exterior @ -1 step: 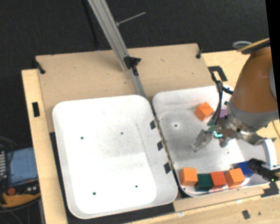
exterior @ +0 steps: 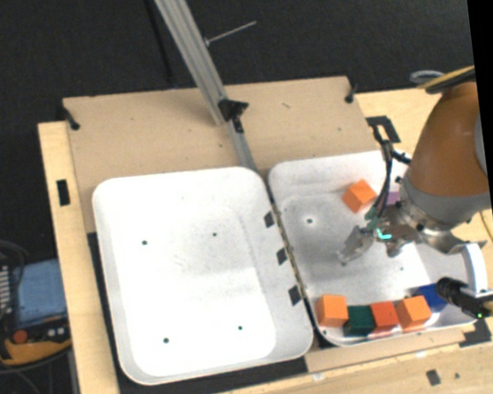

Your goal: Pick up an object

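Reaching in over the right-hand bin, the grey arm with its orange band holds its gripper low above the white floor. How its jaws stand cannot be told from this slanted view, and no object shows between them. An orange block lies just beyond the jaws, toward the far wall, near but apart from them. On the near side of the jaws, a row of blocks rests along the bin's front wall: an orange cube, a dark green block, two more orange blocks and a blue block. Well away from the jaws, across the divide, sits the left-hand bin.
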Tool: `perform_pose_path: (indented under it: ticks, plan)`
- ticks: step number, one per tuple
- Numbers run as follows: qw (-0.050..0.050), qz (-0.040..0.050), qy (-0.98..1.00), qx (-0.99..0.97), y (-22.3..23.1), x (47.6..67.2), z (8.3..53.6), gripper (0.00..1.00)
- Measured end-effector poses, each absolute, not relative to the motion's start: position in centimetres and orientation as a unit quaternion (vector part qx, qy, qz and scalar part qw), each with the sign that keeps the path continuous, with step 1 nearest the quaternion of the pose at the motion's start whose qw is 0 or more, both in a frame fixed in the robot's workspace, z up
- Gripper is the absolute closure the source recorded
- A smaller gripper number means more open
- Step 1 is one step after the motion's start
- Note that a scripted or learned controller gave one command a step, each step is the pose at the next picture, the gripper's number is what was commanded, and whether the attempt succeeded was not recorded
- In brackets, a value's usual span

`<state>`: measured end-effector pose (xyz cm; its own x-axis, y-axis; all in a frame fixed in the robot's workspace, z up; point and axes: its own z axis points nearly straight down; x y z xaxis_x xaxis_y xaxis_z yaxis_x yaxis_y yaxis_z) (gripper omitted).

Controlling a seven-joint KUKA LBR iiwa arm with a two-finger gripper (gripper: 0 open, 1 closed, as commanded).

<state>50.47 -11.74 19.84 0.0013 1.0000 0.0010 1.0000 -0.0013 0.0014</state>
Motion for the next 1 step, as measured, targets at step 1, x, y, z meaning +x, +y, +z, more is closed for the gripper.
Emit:
perform_pose_path:
  ticks: [1]
  plan:
    - [-0.001, -0.002, 0.706, 0.708, -12.45, 50.89, 15.3, 0.0]
